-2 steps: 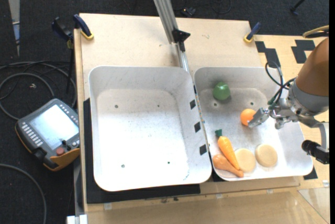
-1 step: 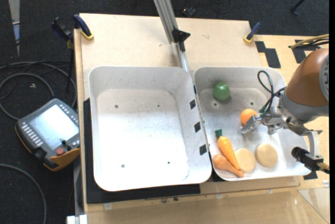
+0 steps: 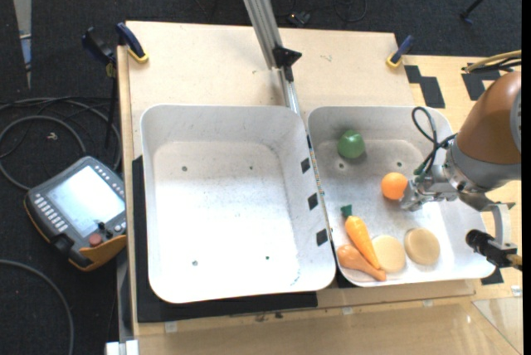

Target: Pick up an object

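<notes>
Gripper [image 3: 412, 197] low in right bin [image 3: 377, 123], just beside orange ball [image 3: 394, 186]; finger state impossible to tell. Nearby: green ball [image 3: 352, 145], toy carrot [image 3: 362, 239], two tan discs [image 3: 422, 246].

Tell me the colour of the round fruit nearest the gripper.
Orange. The round fruit lies in the right bin, just left of the gripper, seen in the camera view.

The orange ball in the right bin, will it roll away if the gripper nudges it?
Probably. The orange ball looks round and smooth, so a sideways nudge from the gripper beside it would likely roll it across the right bin. It may also slip.
</notes>
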Controlling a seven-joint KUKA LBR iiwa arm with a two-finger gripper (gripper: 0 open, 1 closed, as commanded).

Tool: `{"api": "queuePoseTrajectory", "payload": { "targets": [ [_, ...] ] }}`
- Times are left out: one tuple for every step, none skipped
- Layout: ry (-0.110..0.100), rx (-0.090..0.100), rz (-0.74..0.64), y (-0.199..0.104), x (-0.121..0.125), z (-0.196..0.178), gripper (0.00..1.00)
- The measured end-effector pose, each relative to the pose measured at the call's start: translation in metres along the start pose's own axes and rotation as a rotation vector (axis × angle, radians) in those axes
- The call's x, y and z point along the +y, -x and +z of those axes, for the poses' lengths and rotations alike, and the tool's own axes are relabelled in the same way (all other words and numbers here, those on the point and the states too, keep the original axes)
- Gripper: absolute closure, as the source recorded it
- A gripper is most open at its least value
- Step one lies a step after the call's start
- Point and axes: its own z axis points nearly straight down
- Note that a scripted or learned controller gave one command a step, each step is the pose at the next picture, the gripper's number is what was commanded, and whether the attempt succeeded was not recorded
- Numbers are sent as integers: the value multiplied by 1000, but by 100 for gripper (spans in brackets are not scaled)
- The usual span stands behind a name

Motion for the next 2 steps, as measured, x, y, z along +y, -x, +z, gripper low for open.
{"api": "queuePoseTrajectory", "payload": {
  "targets": [
    [3,-2,-3,2,1,-64,100],
    [1,-1,-4,2,3,-96,100]
  ]
}}
